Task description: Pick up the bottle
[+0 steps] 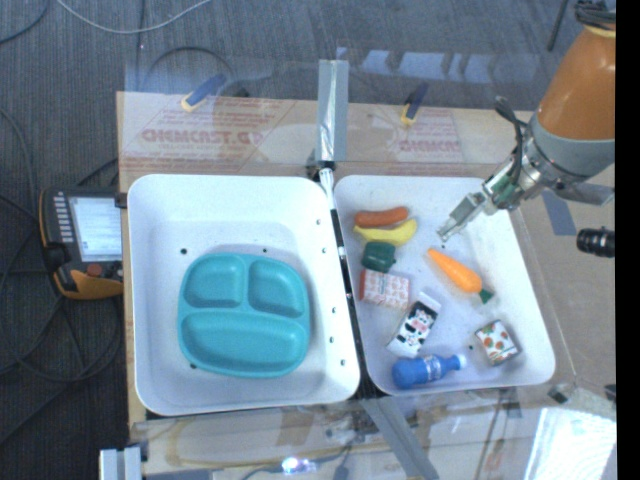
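Over right bin, far side: claw point(446, 230) hangs above the upper part of the right bin point(530, 298), its arm point(580, 88) reaching in from the right, grey with the orange band above the wrist
Claw state: cannot tell whether open or closed; the tips are too small and blurred; nothing seen between them
Nearest to claw: banana point(392, 233) just to its left, with a sausage point(381, 217) lying touching along the banana's far edge
Below claw: carrot point(455, 271), orange with a green end, lying at a slant, near but apart from the tips
Down-left of claw: dark green block point(378, 257) just under the banana; a pink-and-white checked packet point(385, 288) just below that block
Further below claw: black-and-white carton point(415, 326), tilted, between the packet and the bottle
Bottle: blue bottle point(424, 370), lying on its side at the near edge of the right bin, well apart from the claw, cap end pointing right; just beside the carton's lower end
Down-right of claw: small patterned cube point(495, 341), right of the bottle
Far left of claw: left bin point(150, 268), bearing a teal divided tray point(243, 313)
Between bins: grey upright strip point(331, 108) at the far end of the shared rim
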Robot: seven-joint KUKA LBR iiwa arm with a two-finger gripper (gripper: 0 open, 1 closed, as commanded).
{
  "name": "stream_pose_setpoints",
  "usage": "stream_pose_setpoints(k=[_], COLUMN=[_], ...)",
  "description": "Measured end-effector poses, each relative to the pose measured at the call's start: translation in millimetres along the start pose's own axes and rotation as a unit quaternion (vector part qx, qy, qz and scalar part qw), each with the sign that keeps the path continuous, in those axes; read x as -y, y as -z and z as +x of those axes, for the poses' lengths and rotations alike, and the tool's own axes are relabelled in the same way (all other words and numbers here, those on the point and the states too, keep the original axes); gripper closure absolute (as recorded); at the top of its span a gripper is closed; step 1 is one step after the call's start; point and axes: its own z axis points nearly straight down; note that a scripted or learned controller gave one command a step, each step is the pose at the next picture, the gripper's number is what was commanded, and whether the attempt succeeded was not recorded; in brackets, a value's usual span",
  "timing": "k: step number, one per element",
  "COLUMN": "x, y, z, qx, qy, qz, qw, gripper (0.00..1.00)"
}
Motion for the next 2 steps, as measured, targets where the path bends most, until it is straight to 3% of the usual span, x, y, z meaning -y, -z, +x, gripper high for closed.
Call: stream_pose_setpoints(k=[1, 2], x=[-94.9, -17.0], y=[-159.1, -167.4], z=[4.1, -10.1], qx=[-0.001, 0.003], qy=[-0.129, -0.007], qz=[0.0, -0.005], qw=[0.9916, 1.0], gripper=[0.0, 0.0])
